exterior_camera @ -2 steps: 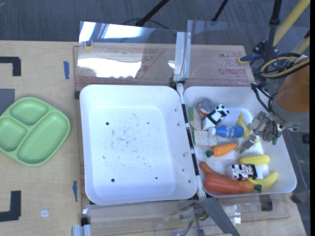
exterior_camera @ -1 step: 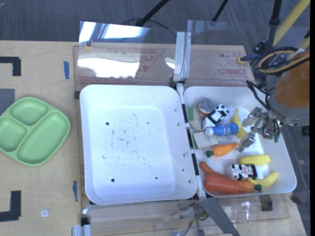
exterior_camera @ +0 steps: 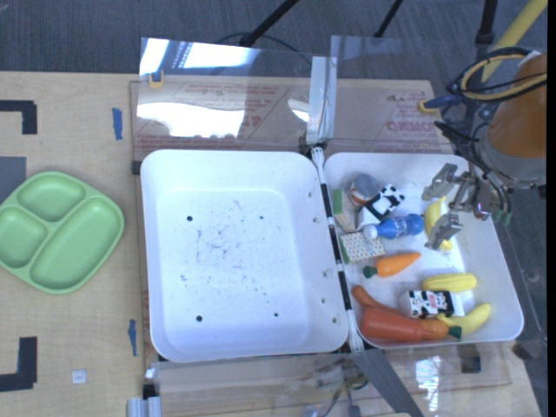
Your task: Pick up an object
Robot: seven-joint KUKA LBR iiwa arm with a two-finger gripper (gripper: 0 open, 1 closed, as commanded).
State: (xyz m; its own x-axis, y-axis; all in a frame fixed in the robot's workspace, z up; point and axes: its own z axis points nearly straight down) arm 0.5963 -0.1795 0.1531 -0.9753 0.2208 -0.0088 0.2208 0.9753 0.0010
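Hovering over the right bin (exterior_camera: pixel 511 295), the claw (exterior_camera: pixel 453 205) has its fingers spread around a small yellow piece (exterior_camera: pixel 437 212), not visibly pinching it. Just left lies one blue bottle (exterior_camera: pixel 398 227), one orange carrot (exterior_camera: pixel 395 265) below. Two bananas (exterior_camera: pixel 450 282) flank one cow-print carton (exterior_camera: pixel 432 303). No writing is legible. From the right, the arm (exterior_camera: pixel 519 129) slants down.
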